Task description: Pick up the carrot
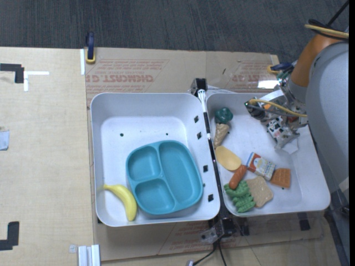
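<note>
The carrot [238, 176] is a short orange-red stick lying at a slant in the right bin [310, 201], near its front left. Its lower end touches a bumpy green piece [239, 197]. My gripper [282, 131] hangs over the back right part of that bin, well away from the carrot, up and to the right of it. Cables and wrist parts crowd around it. Nothing shows between it and the carrot except a small carton.
The right bin also holds a green-topped ice cream cone [223, 124], a yellow oval slice [228, 158], a small carton [260, 165], an orange wedge [282, 178] and a bread slice [259, 191]. In the left bin [144, 107] lie a blue divided plate [191, 173] and a banana [125, 199].
</note>
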Controlling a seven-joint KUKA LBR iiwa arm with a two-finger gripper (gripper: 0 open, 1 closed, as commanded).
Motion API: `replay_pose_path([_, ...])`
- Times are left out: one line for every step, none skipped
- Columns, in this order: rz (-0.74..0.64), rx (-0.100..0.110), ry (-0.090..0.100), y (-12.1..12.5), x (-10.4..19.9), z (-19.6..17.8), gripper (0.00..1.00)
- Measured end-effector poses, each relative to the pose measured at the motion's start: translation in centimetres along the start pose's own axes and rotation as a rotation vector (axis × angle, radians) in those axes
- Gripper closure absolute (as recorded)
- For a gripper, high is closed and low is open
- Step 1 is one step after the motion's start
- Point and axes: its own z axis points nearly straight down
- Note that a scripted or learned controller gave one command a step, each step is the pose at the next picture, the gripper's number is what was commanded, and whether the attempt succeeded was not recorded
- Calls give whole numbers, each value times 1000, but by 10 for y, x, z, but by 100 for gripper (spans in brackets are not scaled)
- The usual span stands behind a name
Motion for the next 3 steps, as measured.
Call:
replay_pose_path([0,0,0,0,0,0,0])
replay_pose_path([0,0,0,0,0,0,0])
replay_pose_path([0,0,0,0,0,0,0])
